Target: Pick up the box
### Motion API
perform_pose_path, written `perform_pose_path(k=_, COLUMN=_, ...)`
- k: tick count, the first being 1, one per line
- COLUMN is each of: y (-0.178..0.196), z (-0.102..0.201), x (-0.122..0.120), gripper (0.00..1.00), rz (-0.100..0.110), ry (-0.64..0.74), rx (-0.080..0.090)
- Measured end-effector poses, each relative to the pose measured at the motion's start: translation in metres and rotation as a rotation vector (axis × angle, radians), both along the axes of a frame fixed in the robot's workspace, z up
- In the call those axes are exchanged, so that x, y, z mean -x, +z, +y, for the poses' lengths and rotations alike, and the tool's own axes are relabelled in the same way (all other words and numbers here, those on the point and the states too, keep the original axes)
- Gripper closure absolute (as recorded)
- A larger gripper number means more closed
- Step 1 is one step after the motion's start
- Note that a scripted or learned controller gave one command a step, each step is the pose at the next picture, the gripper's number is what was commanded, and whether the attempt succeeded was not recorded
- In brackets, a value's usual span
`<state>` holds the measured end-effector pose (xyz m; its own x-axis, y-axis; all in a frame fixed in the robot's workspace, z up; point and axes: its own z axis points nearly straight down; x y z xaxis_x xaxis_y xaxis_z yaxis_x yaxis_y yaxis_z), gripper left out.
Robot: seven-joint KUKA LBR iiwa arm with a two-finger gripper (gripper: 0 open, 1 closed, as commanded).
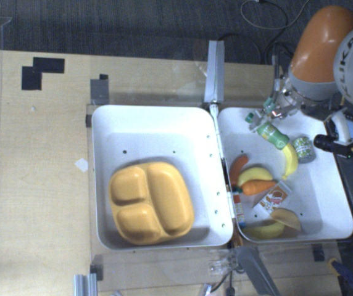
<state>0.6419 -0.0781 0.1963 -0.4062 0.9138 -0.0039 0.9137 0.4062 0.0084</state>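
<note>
The box (pixel 273 198) is a small white carton with red and orange print. It lies tilted in the right bin (pixel 331 214), near the front, between a carrot (pixel 258 189) and a tan wedge of food (pixel 286 217). My gripper (pixel 273 108) hangs over the back of the right bin, well behind the box and apart from it. It is just above a green bottle (pixel 273 135) that lies on its side. Nothing of the box is near the gripper.
A banana (pixel 289 160), a small can (pixel 303 148), a red sausage (pixel 238 165) and yellow fruit (pixel 255 176) crowd the right bin around the box. The left bin (pixel 158 122) holds a yellow compartment tray (pixel 151 200). A metal divider post (pixel 215 73) stands between the bins.
</note>
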Motion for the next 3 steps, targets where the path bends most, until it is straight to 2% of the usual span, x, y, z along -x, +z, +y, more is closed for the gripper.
perform_pose_path(k=1, y=0.012, z=0.001, x=-0.002, gripper=1.00, rz=-0.007, ry=0.004, rx=0.000)
perform_pose_path(k=2, y=-0.103, z=-0.019, x=0.030, gripper=1.00, rz=0.001, ry=0.101, rx=0.001)
perform_pose_path(k=3, y=-0.108, z=-0.015, x=0.020, gripper=1.00, rz=-0.002, ry=-0.172, rx=0.000)
